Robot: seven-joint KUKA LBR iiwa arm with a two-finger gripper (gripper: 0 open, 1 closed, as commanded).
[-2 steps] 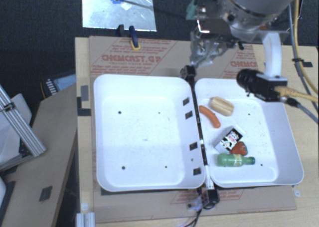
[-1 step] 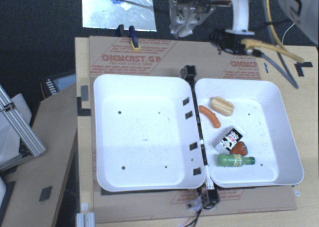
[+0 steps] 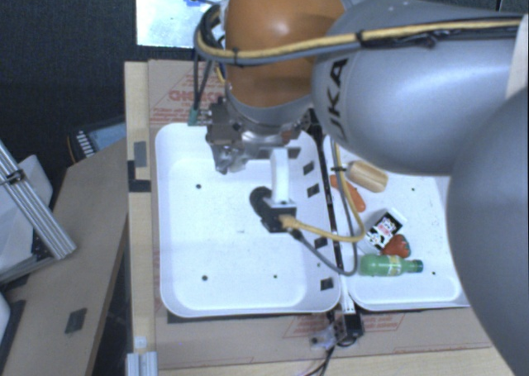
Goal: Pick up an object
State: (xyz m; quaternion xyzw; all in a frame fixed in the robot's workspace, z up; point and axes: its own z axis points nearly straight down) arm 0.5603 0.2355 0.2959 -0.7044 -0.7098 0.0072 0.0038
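Several candidate objects, among them a green bottle (image 3: 388, 265) and a beige roll (image 3: 366, 174), lie in the view's right-hand bin (image 3: 423, 219). The gripper (image 3: 225, 159) hangs over the left-hand bin (image 3: 215, 267) (grip state cannot be told). Probable step in hand: approach. Next move: traverse to a target, then descend.

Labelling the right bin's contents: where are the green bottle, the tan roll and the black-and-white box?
green bottle (image 3: 384, 265), camera view, on its body.
tan roll (image 3: 368, 176), camera view, on its middle.
black-and-white box (image 3: 386, 226), camera view, on its top face.
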